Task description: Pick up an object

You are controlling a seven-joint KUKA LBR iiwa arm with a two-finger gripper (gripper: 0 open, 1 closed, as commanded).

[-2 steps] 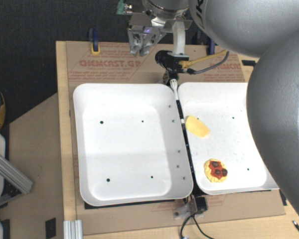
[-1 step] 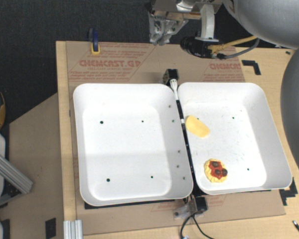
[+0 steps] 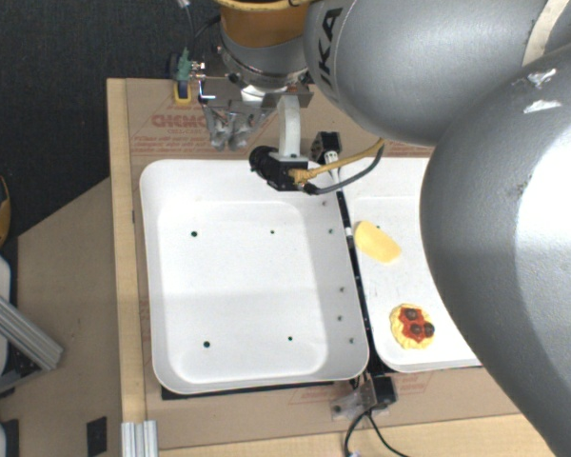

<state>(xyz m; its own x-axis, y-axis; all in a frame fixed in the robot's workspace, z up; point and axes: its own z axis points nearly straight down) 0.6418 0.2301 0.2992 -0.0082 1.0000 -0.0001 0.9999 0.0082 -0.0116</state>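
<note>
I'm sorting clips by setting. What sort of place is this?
Probably a robotics lab's grasping test bench: a big grey arm reaches over two shallow white bins on a cardboard-covered bench, with small toy-like objects, a yellow piece and a pizza-like disc, in the right bin.

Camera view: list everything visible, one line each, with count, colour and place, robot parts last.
bins: two, white, side by side on the bench.
yellow object: one, plain yellow, right bin, upper part.
yellow object with red spots: one, yellow and red, right bin, lower part.
bench board: one, tan, under the bins.
arm: one, grey with orange band, reaching in from the right.
end effector: one, metallic, above the left bin's far rim.
</note>
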